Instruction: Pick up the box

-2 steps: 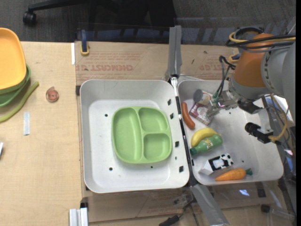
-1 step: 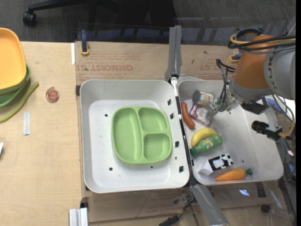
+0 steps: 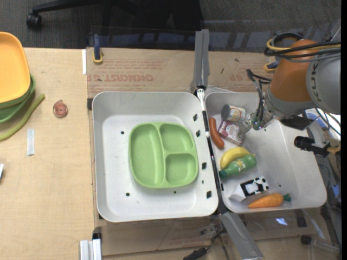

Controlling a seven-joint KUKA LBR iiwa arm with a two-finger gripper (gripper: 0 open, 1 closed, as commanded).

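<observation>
A small black-and-white box (image 3: 254, 187) lies near the front of the right bin (image 3: 295, 161), just above an orange carrot (image 3: 267, 200). My gripper (image 3: 255, 123) hangs from the grey and orange arm over the back of that bin, well away from the box. It is close to the right edge of a flat maroon and pink packet (image 3: 232, 132) and a silver can (image 3: 235, 114) lying on its side. I see nothing lifted off the bin floor.
A red sausage (image 3: 216, 132), a banana (image 3: 234, 156) and a green bottle (image 3: 237, 167) lie along the right bin's left side. The left bin (image 3: 108, 161) holds a green divided plate (image 3: 163, 154). Yellow and green plates (image 3: 12, 75) sit far left on the bench.
</observation>
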